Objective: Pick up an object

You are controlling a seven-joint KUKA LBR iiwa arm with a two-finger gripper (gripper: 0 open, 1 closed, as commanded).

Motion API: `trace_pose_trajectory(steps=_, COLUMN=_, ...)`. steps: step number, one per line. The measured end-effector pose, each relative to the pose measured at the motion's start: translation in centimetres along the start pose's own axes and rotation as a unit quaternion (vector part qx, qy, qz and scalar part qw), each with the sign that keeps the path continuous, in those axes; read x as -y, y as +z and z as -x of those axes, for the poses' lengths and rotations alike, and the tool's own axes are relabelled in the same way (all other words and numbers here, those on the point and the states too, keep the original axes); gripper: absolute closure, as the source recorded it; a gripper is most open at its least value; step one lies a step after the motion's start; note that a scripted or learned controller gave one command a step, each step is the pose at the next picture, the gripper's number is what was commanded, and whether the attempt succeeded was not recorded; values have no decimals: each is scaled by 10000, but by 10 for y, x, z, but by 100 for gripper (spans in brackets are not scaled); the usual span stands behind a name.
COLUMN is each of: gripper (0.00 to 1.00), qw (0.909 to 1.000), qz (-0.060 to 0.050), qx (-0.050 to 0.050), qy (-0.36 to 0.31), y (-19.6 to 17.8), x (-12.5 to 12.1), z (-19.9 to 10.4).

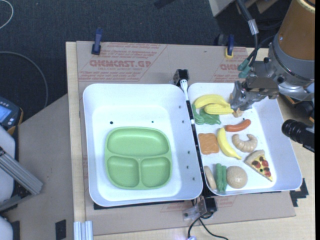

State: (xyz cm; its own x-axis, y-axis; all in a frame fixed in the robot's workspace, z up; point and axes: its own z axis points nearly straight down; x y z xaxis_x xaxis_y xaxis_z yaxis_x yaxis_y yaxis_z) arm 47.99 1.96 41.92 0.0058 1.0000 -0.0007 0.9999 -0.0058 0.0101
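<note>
- The gripper (238, 109) is low in the right bin (285, 134), touching the banana bunch (212, 103).
- I cannot tell if it is open or closed.
- A green tray (138, 157) sits in the left bin (95, 134).

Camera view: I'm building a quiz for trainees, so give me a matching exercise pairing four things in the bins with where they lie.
Things:
1. green tray
2. pizza slice
3. banana bunch
4. gripper

Places:
A. right bin's near right corner
B. far part of the right bin, beside the bananas
C. left bin
D. far left of the right bin

Pairs: 1-C, 2-A, 3-D, 4-B
</note>
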Motion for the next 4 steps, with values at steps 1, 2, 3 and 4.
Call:
trace_pose_trajectory(steps=1, gripper=100, qw=10000, qz=-30, qx=-17, qy=-77, y=-9, x=1, z=-83)
trace_pose_trajectory(steps=2, gripper=100, qw=10000, qz=24, qx=-22, qy=-44, y=-123, x=-1, z=-85)
trace_pose_trajectory(steps=3, gripper=100, qw=9999, qz=-143, qx=20, qy=-19, y=40, x=3, z=-94)
trace_pose_trajectory(steps=4, gripper=100, qw=9999, qz=-136, qx=15, qy=-52, y=183, x=7, z=-148)
